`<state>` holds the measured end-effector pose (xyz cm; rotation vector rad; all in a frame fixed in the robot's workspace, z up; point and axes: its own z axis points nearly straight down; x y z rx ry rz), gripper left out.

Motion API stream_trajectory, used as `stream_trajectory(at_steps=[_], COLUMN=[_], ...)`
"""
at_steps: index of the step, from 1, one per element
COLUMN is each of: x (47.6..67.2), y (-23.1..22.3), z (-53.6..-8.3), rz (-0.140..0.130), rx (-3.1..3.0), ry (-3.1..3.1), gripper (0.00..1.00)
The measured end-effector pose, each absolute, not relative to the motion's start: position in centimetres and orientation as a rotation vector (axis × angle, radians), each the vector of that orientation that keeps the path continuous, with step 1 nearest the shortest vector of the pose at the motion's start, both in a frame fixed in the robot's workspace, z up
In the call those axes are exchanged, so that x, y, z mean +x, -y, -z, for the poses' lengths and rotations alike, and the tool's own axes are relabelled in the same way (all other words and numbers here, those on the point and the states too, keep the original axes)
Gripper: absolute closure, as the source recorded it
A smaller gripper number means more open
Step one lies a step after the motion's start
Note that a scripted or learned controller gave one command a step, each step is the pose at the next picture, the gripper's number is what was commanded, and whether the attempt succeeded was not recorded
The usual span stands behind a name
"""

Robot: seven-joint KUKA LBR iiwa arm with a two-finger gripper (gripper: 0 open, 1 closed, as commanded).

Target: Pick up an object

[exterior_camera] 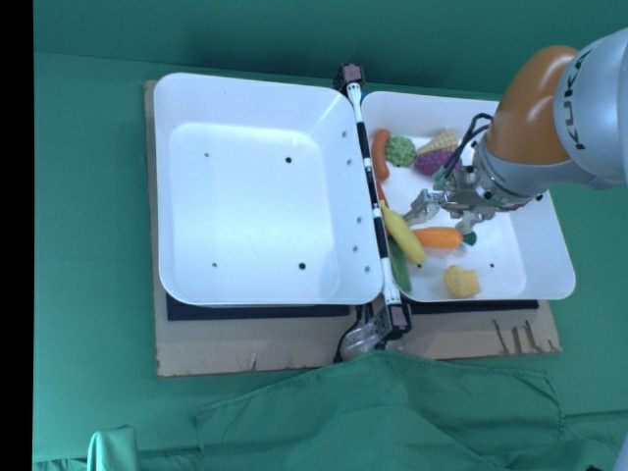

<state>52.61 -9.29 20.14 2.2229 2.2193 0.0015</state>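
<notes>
The right bin [535,263] holds several toy foods. An orange carrot with a green end [437,237] lies near its middle, beside a yellow banana [403,235]. My gripper [424,205] hangs just above these two, reaching in from the right under the orange wrist band. Nothing is seen held in it. A purple grape bunch [430,162] sits just behind the gripper, partly covered by it.
A second orange carrot [380,153], a green knobbly piece [399,150] and a yellow corn cone [439,142] lie at the bin's back left. A green pod [399,269] and a yellow chunk [461,282] lie in front. The left bin [196,106] stands beside it.
</notes>
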Motion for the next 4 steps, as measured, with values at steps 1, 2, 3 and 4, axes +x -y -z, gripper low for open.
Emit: stream_trajectory(at_steps=[1,2,3,4], x=[48.9,48.7,46.7,46.7], y=[14.0,9.9,10.5,9.9], z=[-29.0,-23.0,-24.1,-22.7], rz=[-0.006,0.002,-0.001,0.001], rx=[2.223,2.225,2.226,2.226], ry=[-2.205,-2.222,-2.217,-2.217], gripper=[0.00,0.00,0.00,0.00])
